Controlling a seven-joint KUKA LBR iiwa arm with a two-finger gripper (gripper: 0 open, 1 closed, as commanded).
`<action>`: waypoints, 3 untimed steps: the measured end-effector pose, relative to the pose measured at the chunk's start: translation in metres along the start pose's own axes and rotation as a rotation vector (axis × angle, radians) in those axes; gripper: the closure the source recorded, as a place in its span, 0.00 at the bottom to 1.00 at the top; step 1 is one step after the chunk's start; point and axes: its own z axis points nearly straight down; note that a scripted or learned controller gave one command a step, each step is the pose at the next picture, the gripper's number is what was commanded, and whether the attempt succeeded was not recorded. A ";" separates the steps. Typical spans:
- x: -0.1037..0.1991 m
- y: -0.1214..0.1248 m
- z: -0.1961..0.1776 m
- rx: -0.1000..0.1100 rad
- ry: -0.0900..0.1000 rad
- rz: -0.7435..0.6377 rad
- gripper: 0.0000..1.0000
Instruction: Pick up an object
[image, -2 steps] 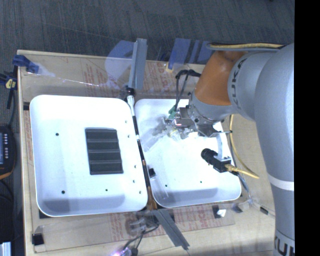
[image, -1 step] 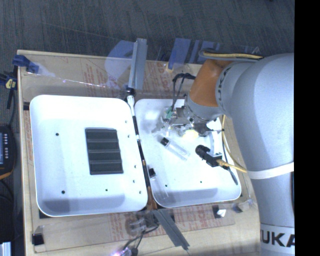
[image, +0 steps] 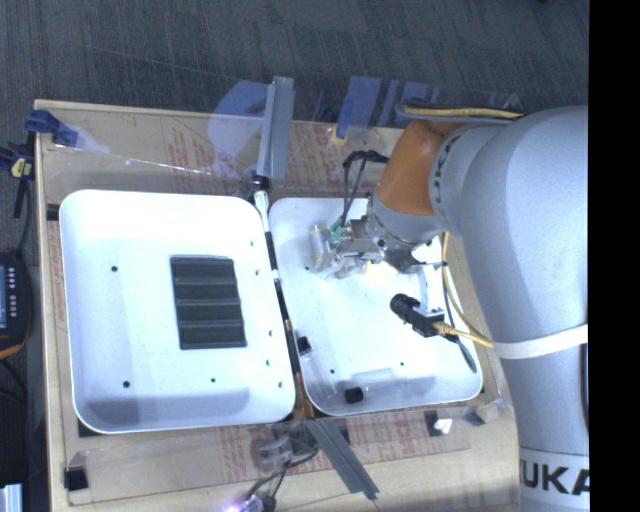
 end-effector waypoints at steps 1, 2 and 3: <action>0.000 0.000 0.000 -0.001 0.000 0.000 0.00; 0.029 0.041 0.015 -0.009 0.001 -0.045 0.00; 0.030 0.041 0.009 -0.002 0.001 -0.051 1.00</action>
